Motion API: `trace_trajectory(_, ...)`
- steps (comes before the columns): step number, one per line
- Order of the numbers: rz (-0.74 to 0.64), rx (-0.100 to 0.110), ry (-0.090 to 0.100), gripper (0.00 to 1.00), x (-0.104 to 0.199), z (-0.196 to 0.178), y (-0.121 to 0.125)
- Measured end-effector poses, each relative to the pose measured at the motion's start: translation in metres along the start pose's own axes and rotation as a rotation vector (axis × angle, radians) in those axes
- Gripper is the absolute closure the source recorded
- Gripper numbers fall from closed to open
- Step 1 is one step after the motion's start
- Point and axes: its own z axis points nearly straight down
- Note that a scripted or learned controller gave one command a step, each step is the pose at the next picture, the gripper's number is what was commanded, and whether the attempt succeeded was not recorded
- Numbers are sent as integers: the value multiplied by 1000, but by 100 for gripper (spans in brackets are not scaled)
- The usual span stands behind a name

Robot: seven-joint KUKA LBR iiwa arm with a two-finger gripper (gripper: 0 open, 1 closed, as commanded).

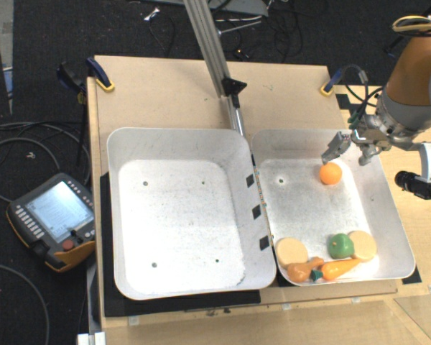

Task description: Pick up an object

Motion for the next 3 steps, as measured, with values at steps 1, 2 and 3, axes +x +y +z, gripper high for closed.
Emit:
trace_trajectory(1, -2, -5, -2, 0, 0, -3, 1)
trace_trajectory(2, 2, 1, 0, 0, 0, 54, -9)
trace_trajectory(3, 2, -1, 0, 0, 0, 103, -10)
